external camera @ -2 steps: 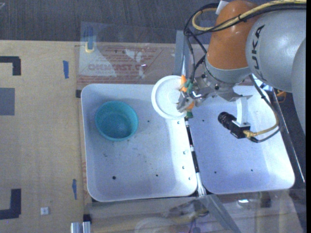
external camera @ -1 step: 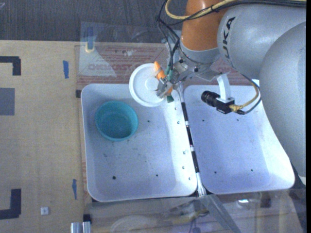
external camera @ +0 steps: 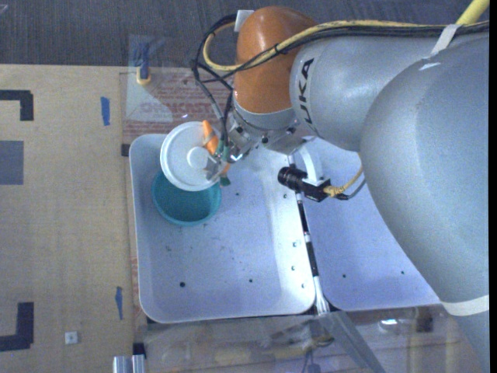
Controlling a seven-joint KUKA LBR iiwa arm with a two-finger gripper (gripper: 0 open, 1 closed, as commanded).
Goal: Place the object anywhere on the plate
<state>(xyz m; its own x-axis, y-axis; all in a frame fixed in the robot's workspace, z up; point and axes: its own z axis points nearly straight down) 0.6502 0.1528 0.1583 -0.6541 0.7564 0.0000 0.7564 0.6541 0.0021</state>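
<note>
Here the pincer [external camera: 216,162] hangs over the white plate [external camera: 180,152] in the far left corner of the left bin [external camera: 225,286]; whether it is clenched or released I cannot tell. An orange object [external camera: 209,134], carrot-like, lies against the pincer over the plate's right rim. The plate rests partly on a teal bowl [external camera: 185,202], so it may tip under a push, and the object sits so near the rim that it could roll off into the bin.
</note>
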